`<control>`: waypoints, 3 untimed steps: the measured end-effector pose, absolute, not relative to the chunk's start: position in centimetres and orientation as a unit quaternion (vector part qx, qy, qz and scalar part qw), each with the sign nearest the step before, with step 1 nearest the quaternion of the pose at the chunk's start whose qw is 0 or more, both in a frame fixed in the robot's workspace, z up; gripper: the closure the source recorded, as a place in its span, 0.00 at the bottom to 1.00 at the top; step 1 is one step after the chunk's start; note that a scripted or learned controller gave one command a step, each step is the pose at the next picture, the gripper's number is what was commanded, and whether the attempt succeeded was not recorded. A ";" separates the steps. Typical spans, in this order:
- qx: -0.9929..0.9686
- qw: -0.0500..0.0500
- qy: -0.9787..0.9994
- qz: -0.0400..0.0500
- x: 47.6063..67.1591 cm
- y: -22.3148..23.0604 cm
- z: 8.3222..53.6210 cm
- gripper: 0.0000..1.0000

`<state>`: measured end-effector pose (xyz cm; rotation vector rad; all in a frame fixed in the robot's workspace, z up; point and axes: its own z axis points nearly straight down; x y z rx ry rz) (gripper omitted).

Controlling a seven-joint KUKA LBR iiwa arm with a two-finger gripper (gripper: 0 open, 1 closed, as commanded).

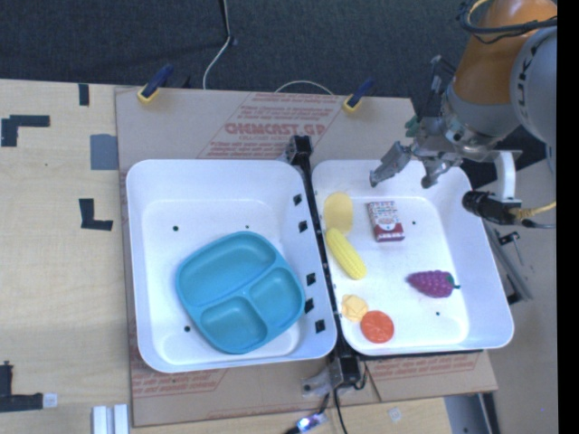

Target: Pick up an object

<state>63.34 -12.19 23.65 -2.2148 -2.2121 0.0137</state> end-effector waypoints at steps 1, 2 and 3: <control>-0.706 0.001 -0.708 0.000 63.6 -12.2 24.4 0.00; -0.707 0.002 -0.707 0.003 62.9 -12.9 18.5 0.00; -0.707 0.003 -0.708 0.002 62.4 -11.8 12.8 0.00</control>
